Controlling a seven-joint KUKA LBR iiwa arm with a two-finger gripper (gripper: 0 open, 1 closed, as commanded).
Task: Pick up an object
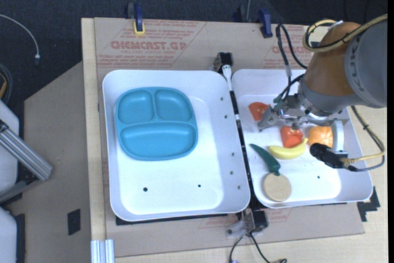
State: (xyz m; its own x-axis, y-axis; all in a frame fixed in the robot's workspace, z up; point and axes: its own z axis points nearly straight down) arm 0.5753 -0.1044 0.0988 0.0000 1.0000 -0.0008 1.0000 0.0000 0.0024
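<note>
While the gripper (pixel 289 120) hangs low in the right bin (pixel 351 191), among crowded toy food, I cannot tell its opening or whether it grips anything; tomato (pixel 292 135) just below it, banana (pixel 288 150), pepper (pixel 266 159) and orange (pixel 321 134) close by; risk: neighbours get nudged, grasp slips.

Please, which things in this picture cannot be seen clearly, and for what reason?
- Gripper: in the camera view the wrist covers it from above, so its state cannot be told.
- Red object: partly under the gripper; its full shape is hidden.
- Orange fruit: partly covered by the wrist and a black part.
- Arm: cut off by the right edge.
</note>
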